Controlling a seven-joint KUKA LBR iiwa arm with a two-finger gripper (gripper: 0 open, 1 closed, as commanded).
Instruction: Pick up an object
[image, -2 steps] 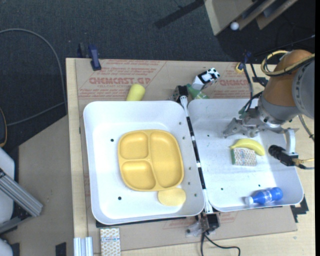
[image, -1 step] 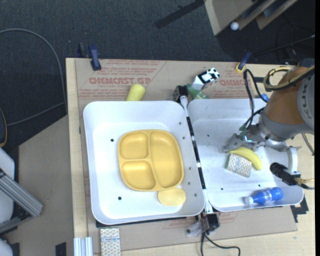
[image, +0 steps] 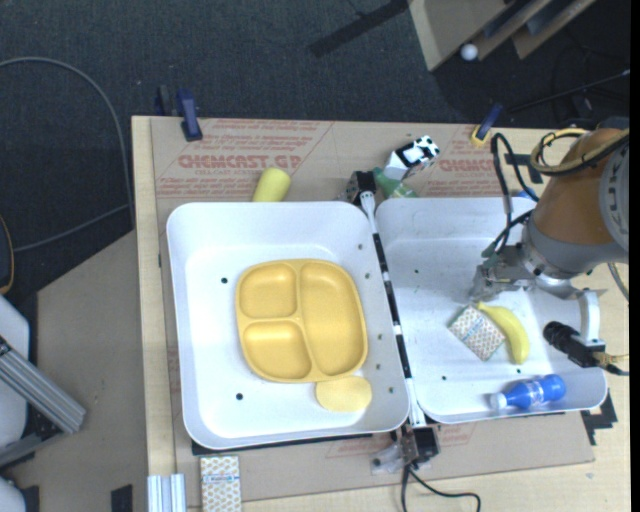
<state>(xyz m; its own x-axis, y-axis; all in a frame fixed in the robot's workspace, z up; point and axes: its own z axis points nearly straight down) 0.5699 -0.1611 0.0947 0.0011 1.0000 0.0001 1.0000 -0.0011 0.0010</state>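
My end effector (image: 490, 290) hangs low in the right bin (image: 430, 250), just above the banana (image: 508, 330); I cannot tell how it is set, my wrist hides it. The surface (image: 150, 300) bears both bins. The left bin (image: 200, 300) holds a yellow plate (image: 300, 320) and lid (image: 344, 394). Beside the banana lie a packet (image: 477, 333) and bottle (image: 530, 392).

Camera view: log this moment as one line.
gripper: low in right bin, at banana top end | holding: nothing visible | nearby: packet, blue bottle | left bin: yellow plate
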